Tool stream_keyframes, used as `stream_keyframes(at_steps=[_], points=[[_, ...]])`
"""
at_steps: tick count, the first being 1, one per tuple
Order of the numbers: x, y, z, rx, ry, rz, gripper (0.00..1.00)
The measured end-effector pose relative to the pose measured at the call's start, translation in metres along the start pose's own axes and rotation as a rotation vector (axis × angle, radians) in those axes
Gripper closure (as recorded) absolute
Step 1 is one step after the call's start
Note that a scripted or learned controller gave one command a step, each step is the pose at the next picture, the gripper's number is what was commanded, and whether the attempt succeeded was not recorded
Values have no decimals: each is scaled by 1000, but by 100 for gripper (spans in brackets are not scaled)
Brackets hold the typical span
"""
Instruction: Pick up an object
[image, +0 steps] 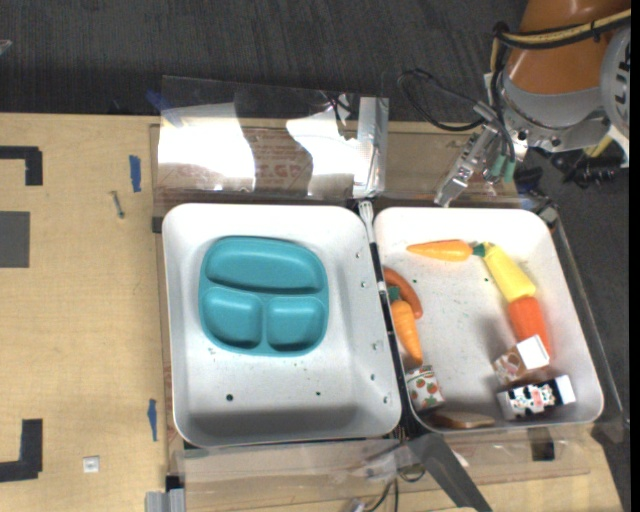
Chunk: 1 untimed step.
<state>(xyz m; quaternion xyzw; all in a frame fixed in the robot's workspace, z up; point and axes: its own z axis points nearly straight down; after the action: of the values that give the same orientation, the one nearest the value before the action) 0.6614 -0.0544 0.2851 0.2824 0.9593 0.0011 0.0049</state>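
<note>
You have two white bins in front of you, side by side: the left bin (180, 330) and the right bin (570, 300). The left bin holds one thing, a teal divided tray (264, 293) with three compartments, lying toward the bin's far half. The right bin holds the pickable items. Count two carrots: one small carrot (440, 250) lying crosswise near the far wall, and a second carrot (405, 325) running along the left wall beside the divider. Between the far wall and the near right corner lies one long yellow-and-orange piece (518, 295), yellow at its far end, orange at its near end. At its near end sits a small white-and-brown block (525, 358), and just beside that, in the near right corner, a black-and-white carton (538, 396). One patterned cup (425, 388) stands near the near left corner. The gripper (470, 172) hangs outside the right bin, beyond its far wall, tilted, with nothing between its fingers; you cannot tell from this angle how wide they stand.
</note>
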Motion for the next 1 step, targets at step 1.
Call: stream_keyframes(at_steps=[1], points=[[-7, -56, 172, 8, 17, -100, 100]])
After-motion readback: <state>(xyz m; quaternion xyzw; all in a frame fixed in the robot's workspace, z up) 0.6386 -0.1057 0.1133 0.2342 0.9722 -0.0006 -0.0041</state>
